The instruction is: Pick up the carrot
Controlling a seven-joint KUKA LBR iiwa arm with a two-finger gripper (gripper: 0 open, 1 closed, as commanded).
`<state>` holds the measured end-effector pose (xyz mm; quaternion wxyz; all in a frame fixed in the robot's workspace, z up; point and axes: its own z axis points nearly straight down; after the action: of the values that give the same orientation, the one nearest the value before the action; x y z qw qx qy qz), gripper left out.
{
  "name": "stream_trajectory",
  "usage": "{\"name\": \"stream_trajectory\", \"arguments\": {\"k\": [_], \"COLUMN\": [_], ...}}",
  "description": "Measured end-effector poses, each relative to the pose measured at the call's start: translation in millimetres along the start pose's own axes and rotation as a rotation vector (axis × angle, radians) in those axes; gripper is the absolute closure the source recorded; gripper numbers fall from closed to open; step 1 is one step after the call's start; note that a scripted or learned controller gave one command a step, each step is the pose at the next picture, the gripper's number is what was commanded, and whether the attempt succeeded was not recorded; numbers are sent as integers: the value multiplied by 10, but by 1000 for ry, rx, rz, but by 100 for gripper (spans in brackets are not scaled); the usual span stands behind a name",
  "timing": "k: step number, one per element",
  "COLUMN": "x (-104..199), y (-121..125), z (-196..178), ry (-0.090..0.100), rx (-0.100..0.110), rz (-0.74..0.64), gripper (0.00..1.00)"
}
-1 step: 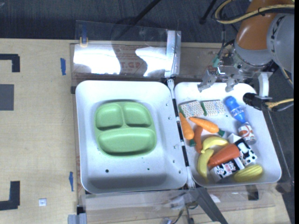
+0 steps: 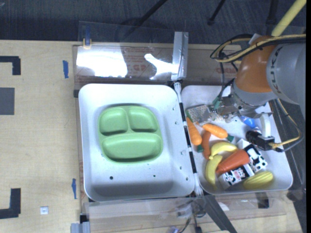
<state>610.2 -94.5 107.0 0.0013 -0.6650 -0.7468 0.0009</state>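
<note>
Two white bins sit side by side on the desk (image 2: 39,130). Going from the left, the left bin (image 2: 92,178) holds a green divided plate (image 2: 129,132). The right bin (image 2: 282,174) is crowded with toys: along its left wall lies a carrot (image 2: 195,133), long and orange, pointing up and down the frame. Just right of it lie a second orange piece (image 2: 214,129), a yellow banana (image 2: 214,161), a red-orange pepper-like piece (image 2: 232,160) and a black-and-white block (image 2: 255,158). The claw (image 2: 224,107) hangs over the bin's upper middle, above and to the right of the carrot and apart from it; whether it is clenched or released I cannot tell.
</note>
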Motion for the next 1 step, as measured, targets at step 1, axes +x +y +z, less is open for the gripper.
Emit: {"name": "stream_trajectory", "arguments": {"k": [1], "x": [-67], "y": [-178], "z": [211], "ry": [2], "rx": [-7], "rz": [47], "gripper": [0]}}
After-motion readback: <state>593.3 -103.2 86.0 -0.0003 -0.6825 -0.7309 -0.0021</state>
